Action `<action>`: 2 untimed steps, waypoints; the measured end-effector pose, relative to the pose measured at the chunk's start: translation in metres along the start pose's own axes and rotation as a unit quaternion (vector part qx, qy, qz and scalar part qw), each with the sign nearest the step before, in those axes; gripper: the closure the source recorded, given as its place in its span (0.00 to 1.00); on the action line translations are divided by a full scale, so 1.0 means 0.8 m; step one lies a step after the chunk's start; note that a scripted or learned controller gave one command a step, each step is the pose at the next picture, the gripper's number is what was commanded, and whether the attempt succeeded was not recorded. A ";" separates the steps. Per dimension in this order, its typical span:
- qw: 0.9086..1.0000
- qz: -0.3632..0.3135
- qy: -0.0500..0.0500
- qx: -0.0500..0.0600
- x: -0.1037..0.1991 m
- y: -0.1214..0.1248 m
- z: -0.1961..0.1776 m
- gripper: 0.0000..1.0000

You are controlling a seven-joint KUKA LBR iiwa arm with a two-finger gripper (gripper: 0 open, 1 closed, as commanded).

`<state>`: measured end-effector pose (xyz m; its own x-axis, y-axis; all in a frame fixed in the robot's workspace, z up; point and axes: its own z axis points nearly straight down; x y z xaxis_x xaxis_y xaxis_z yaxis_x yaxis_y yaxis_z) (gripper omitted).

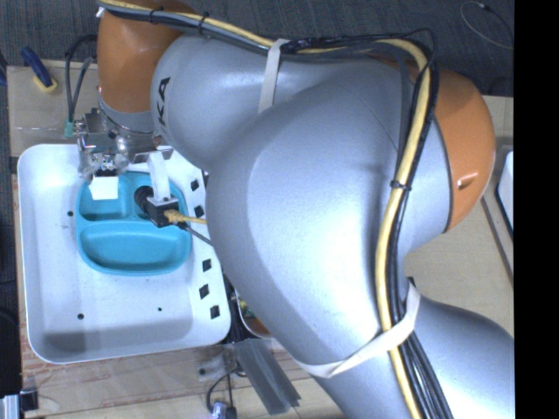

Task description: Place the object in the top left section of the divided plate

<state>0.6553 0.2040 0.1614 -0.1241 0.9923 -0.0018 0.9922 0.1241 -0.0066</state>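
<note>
- Lying in the upper left section of the blue divided plate [131, 243], the small white block [103, 188] looked flat and roughly rectangular.
- Its longer side ran about parallel to the plate's upper rim, left to right across the view. At this size I could not make out any marked end or facing.
- The gripper [106, 165] hung just above that same corner of the plate, right over the block and pointing down at it.
- Whether the claw was released or clenched could not be told, nor whether it touched the block.
- The grey arm [332, 199] swept in from the plate's right and covered everything on that side. Its orange band [131, 68] sat directly above the plate's upper edge.
- The plate rested in the upper part of the white bin [52, 304], and bare bin floor stretched below the plate.
- A blue-handled item [35, 66] lay on the bench well above and left of the plate, outside the bin.
</note>
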 end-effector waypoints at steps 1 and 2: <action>1.000 0.000 0.000 0.000 0.000 0.000 0.000 0.00; 0.995 0.100 0.000 -0.001 0.012 0.003 -0.041 0.00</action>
